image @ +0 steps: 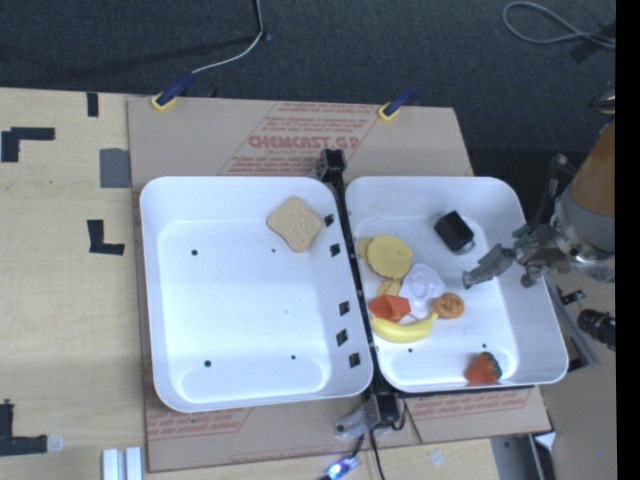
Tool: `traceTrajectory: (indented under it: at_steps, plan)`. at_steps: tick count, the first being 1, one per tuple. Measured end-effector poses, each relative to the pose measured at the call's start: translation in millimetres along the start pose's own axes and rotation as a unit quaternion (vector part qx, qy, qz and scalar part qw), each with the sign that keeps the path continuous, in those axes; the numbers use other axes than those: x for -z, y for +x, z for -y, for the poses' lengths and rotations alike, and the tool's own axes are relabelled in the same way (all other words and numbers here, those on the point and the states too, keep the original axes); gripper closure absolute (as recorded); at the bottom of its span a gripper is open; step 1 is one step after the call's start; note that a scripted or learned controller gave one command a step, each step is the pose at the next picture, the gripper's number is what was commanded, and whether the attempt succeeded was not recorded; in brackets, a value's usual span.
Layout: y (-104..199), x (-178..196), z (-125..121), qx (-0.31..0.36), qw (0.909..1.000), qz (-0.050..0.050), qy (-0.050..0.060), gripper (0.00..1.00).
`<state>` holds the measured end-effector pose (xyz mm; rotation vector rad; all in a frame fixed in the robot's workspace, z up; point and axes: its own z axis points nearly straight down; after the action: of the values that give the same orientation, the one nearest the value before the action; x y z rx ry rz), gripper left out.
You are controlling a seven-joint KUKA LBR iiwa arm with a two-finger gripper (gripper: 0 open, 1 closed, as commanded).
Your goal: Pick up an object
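My gripper [499, 275] hangs over the right side of the right bin [505, 196], reaching in from the right. It is open, with nothing between its fingers [482, 269]. Just up and left of it lies a small black block [454, 231]. Left of it are a brown ring-shaped toy [449, 306] and a white piece [422, 284]. Further left sit a yellow round piece [389, 256], a red-orange piece [390, 307] and a banana [403, 330]. A red strawberry [483, 368] rests near the bin's front edge.
The left bin [160, 268] holds a single slice of toast [296, 224] near its back right corner. A black divider [345, 268] runs between the two bins. Both stand on a cardboard sheet [290, 138] on the bench.
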<state>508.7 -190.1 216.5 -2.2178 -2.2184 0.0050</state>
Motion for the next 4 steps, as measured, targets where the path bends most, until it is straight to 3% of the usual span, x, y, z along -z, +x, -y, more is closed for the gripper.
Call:
traceTrajectory:
  at_steps: [1,2,3,4]
  plan:
    - [62.3,-60.6,-7.8,0.003,1.0,-0.002,0.003,0.0]
    - [116.6,98.5,-48.9,0.004,1.0,0.001,-0.009,0.0]
    - [191.5,83.9,-41.4,0.004,1.0,0.0,0.0,0.0]
    - [187.4,91.4,-42.2,0.002,1.0,0.002,0.003,1.0]
